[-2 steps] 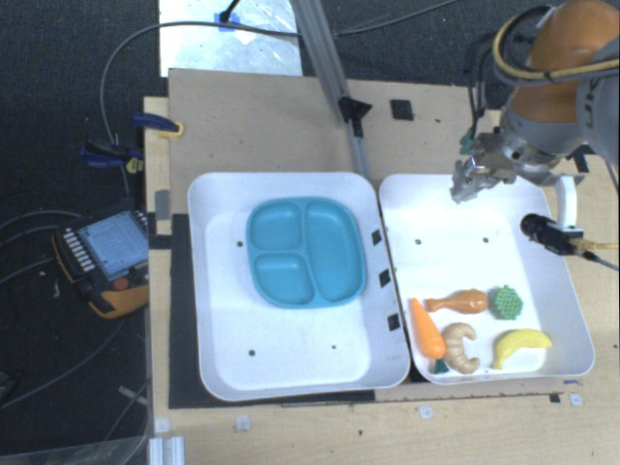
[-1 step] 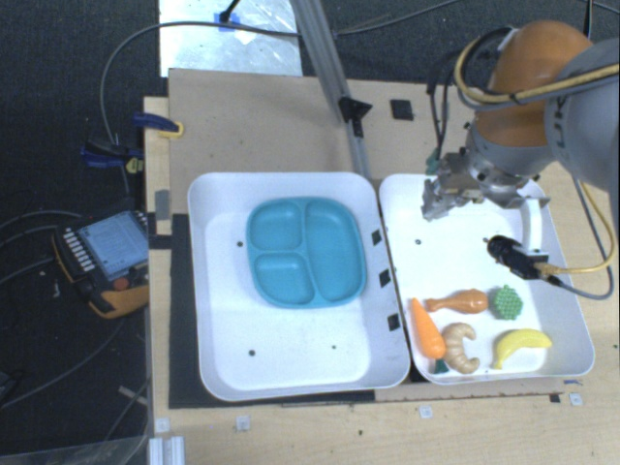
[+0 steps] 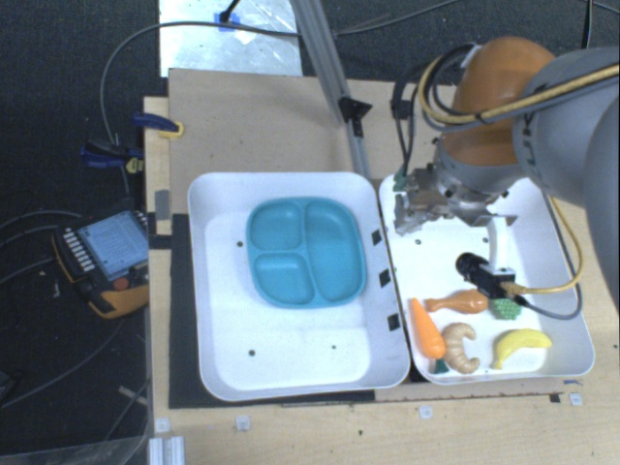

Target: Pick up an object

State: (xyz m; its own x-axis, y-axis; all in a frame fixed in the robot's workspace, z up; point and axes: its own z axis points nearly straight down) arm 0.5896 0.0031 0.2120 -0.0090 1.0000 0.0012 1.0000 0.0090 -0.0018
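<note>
So the pickable stuff is all toy food, bunched at the near end of the right bin (image 3: 544, 250): an orange carrot (image 3: 427, 328), a tan drumstick (image 3: 461, 303), a curled tan piece (image 3: 463, 348), a yellow banana (image 3: 521, 345) and a small green bit (image 3: 504, 309). No specific target is named, so any of them counts.

What I'd worry about is how crowded they are. The carrot lies right against the bin's inner wall, so a grab there could jam on the wall. The drumstick touches the green bit, and the curled piece sits just beside the carrot, so coming down between them could shove things sideways or pinch two at once. They all look like smooth, rounded plastic, and the banana and the curled piece are curvy enough to squirt out of a pinch, I'd guess.

The end effector (image 3: 411, 209) hangs over the far end of that bin, well apart from the pile, with nothing in it. I can't tell if it's apart or together.

Next door, the left bin (image 3: 291, 347) has a blue divided plate (image 3: 305, 252), and both bins rest on the brown surface (image 3: 252, 114).
</note>
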